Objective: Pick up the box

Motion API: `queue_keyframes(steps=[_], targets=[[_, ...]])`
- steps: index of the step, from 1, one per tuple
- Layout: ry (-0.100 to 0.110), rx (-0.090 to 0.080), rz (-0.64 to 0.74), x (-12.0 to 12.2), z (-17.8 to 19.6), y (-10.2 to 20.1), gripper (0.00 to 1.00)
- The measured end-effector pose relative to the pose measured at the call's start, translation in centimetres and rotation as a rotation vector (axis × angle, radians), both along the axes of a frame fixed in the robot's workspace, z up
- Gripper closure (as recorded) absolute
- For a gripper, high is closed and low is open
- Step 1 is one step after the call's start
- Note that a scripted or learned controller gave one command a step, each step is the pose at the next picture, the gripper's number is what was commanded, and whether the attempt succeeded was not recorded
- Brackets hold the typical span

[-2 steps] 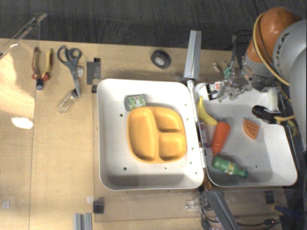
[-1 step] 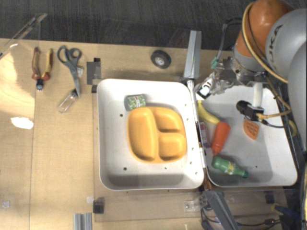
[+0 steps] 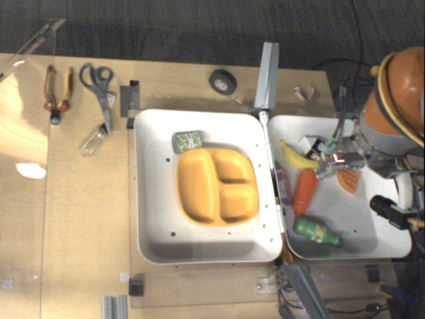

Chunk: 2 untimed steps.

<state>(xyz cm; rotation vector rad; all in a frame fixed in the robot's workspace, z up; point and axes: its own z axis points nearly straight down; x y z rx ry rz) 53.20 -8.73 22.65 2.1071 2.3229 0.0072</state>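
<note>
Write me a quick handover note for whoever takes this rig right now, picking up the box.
Gripper: low over the right bin, near the banana and carrot; finger state unclear, nothing visibly held.
Right bin also holds a green bottle and an orange piece.
Left bin: yellow divided tray, small green-labelled packet at its upper left.
Done: no pick evident.
Left: identify the box, grasp, lift.

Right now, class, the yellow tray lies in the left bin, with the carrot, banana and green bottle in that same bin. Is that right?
Not quite. The camera view shows the yellow tray in the left bin, but the carrot, banana and green bottle lie in the right bin.
</note>
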Motion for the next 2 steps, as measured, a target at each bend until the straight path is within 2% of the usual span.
queue_keyframes(steps=[1,2], targets=[[0.000,-0.002,0.431,0.0,-0.5,2.2,1.00],[0.001,-0.001,0.235,2.8,3.7,7.9,1.00]])
